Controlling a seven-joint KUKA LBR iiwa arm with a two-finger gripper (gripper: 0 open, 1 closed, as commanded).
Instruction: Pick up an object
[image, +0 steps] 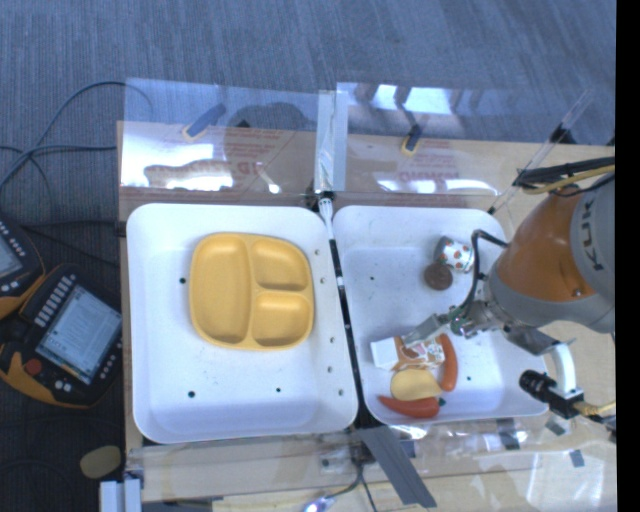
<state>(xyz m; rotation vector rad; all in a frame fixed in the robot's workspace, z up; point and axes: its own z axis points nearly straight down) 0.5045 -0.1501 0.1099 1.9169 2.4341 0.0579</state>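
**Arm over right bin, gripper near food-toy cluster**

The grey arm with the orange band (545, 262) is reaching in from the right, over the right shallow white bin (380, 262). Its two-finger gripper (432, 327) is sitting low, just above a cluster of toys: a white and orange packet (412, 350), a red sausage-shaped piece (449, 362), a pale yellow rounded piece (413, 383) and a red chilli-shaped piece (408, 406). The finger state is unclear at this angle, and nothing is visibly sitting between them. A brown disc (438, 276) and a small white and red cup (457, 255) are lying apart near the bin's back. The left shallow white bin (160, 380) is holding a yellow three-compartment plastic tray (250, 290).
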